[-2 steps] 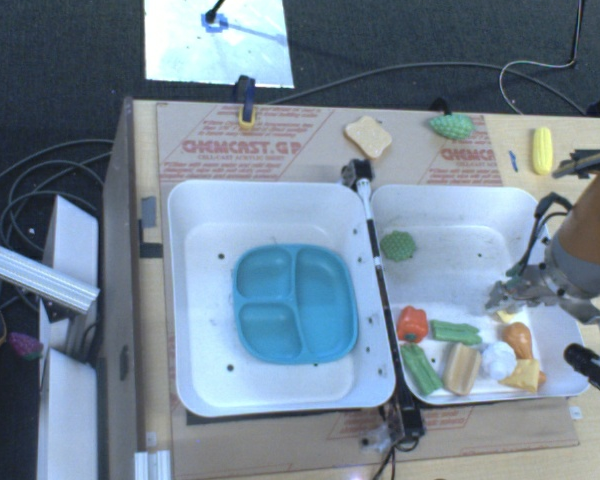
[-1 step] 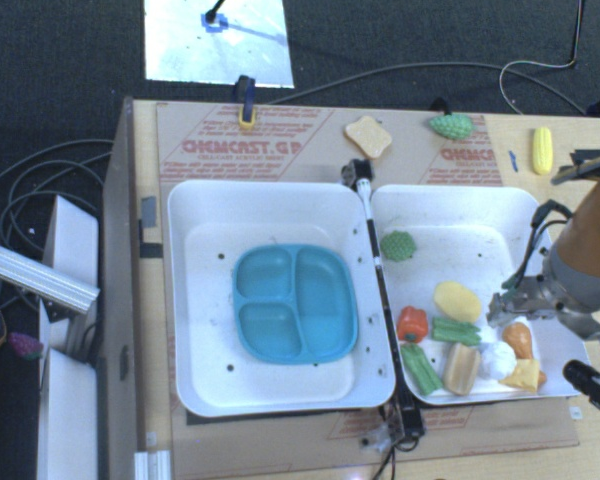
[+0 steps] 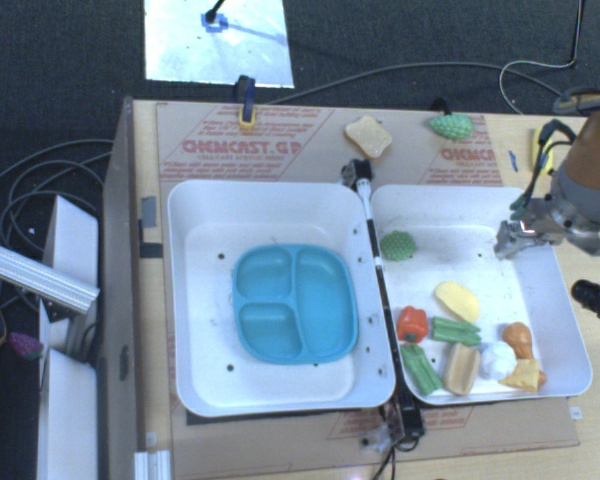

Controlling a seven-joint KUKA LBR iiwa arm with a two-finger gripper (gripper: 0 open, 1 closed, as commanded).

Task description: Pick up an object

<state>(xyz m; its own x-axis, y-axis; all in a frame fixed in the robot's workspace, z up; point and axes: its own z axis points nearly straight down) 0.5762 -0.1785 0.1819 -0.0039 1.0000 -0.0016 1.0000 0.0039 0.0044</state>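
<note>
The pick looks not yet made. The gripper (image 3: 512, 238) hangs over the far right edge of the right bin (image 3: 560, 298), above bare floor, and nothing shows between its fingers; how wide they stand I cannot tell from this slant. The toys lie apart from it: a green ball (image 3: 397, 246) by the divider, and a yellow piece (image 3: 457, 301), tomato (image 3: 412, 323) and others along the near wall. Descent, closing and lifting remain.

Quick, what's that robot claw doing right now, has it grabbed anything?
Gripper: above the right bin's far edge, nothing seen between its fingers; open or closed cannot be told.
</note>
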